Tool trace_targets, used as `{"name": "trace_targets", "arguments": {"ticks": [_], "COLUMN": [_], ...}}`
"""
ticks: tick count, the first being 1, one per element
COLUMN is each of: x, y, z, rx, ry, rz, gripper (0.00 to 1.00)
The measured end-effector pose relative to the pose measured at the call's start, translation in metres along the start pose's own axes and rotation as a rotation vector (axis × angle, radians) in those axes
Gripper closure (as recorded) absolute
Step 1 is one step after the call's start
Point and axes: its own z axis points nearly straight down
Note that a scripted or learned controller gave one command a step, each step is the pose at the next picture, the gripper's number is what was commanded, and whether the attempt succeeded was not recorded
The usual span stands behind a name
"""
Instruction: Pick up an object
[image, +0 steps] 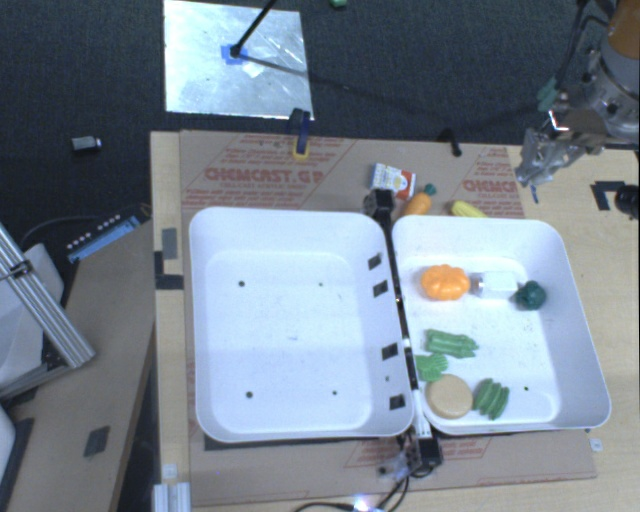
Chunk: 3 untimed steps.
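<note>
My wrist is a rounded grey housing with a pale metallic sheen, and a sliver of orange band shows above it at the frame's top corner. Below that sits a stacked, lighter silver collar, ringed and layered. Thin dark cables run down my side toward the fingers, and a small teal-green fitting sticks out just above them. My gripper (540, 160) is a cluster of light grey metal, blocky and angular, with a little white highlight on its body. My fingers (527, 172) are slim, pale and pointed, blurred enough that finer detail, screws or markings, can't be made out.
</note>
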Motion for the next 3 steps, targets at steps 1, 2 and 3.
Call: {"name": "trace_targets", "arguments": {"ticks": [1, 2, 3], "x": [0.013, 0.034, 0.029], "y": [-0.088, -0.033, 0.025], "z": [0.039, -0.002, -0.012], "rx": [0.001, -0.013, -0.010], "ry": [0.001, -0.001, -0.002], "rz": [-0.001, -0.007, -0.005], "gripper": [1.00, 1.00, 1.00]}}
